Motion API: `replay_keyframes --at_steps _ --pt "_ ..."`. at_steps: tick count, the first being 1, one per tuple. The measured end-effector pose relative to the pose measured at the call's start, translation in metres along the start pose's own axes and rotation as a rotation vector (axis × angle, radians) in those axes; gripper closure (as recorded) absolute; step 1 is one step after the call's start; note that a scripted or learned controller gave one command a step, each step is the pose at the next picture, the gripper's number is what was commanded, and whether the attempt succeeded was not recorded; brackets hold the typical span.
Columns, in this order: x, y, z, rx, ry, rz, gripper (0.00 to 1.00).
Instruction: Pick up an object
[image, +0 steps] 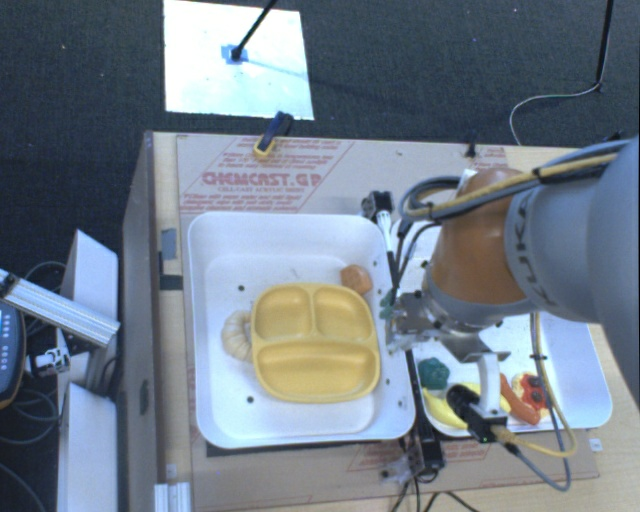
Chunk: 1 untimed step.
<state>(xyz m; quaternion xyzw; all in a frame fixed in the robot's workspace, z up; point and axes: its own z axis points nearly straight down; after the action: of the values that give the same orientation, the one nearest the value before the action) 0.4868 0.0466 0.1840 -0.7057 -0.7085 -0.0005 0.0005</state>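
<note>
The grey arm with its orange band (480, 250) reaches in from the right and hangs over the right bin (590, 400). Its gripper (393, 320) sits low at the wall between the two bins, next to the right edge of a yellow divided plate (315, 340) in the left bin (290, 235). A small tan-orange object (355, 278) lies just above the plate's right corner. A cream ridged object (236, 335) pokes out from under the plate's left side. In the right bin lie a green object (434, 374), a yellow banana (442, 408) and an orange-red item (520, 397).
Cables (540, 440) loop from the arm across the right bin's front. A black and yellow tool (271, 134) lies on the cardboard behind the bins. A metal rail (60, 308) and grey boxes stand off the bench's left side.
</note>
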Motion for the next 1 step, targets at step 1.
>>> replay_keyframes --at_steps 1 --pt "0.0632 -0.0001 0.0000 0.000 0.000 0.000 1.00"
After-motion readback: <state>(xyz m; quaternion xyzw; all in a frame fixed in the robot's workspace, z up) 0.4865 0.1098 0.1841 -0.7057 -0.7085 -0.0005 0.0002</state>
